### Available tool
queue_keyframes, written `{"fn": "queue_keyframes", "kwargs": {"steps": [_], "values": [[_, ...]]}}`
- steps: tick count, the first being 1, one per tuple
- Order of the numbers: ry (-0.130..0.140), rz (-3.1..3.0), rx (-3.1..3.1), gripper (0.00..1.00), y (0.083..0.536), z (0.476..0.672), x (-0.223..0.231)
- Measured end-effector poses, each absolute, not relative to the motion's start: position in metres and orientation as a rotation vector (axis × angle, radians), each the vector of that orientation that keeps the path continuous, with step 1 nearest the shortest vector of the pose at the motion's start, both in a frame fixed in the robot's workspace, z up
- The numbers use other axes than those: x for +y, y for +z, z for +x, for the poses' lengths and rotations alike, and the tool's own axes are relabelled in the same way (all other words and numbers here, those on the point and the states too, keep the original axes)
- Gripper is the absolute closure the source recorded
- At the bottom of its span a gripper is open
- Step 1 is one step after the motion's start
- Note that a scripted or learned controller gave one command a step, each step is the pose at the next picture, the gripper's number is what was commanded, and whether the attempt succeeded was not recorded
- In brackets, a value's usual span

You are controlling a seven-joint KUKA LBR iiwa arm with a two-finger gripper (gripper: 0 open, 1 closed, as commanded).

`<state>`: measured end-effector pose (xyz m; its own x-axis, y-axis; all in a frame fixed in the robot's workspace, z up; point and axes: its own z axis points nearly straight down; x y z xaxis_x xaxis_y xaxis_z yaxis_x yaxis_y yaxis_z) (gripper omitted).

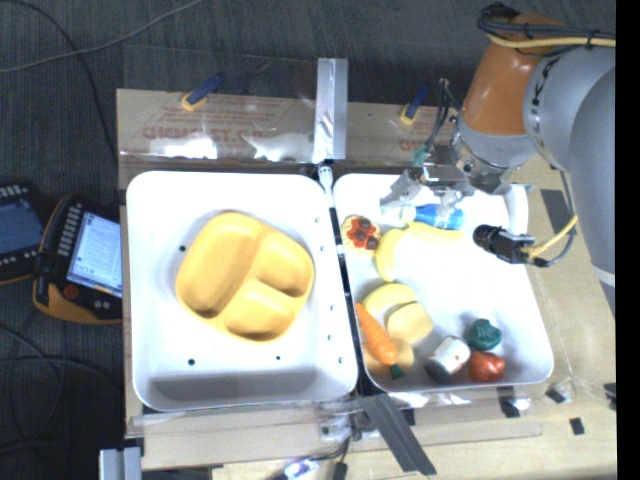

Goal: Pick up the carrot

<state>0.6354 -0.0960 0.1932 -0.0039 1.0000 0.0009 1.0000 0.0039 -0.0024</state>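
Yellow fills the left bin [150,268] — a big lumpy squash-like thing [243,275] sits in its middle, out of the way. In the right bin [530,308], the carrot [376,337] lies against the left wall, near the front, tip pointing back, touching pale yellow pieces [398,310]. The gripper [425,193] hangs over the back of that bin, well apart from it — whether it is spread or closed I cannot tell. To my eye it should come forward, turn across the carrot, and descend clear of the wall.
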Motion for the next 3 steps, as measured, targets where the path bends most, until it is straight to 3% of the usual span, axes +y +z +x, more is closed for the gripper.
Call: {"fn": "queue_keyframes", "kwargs": {"steps": [1,2,3], "values": [[0.003,-1.924,-2.485,0.00,0.287,0.586,-0.094],[0.001,-1.643,-2.682,0.00,0.346,0.559,-0.087],[0.001,-1.414,-2.808,0.00,0.361,0.492,-0.088]]}}
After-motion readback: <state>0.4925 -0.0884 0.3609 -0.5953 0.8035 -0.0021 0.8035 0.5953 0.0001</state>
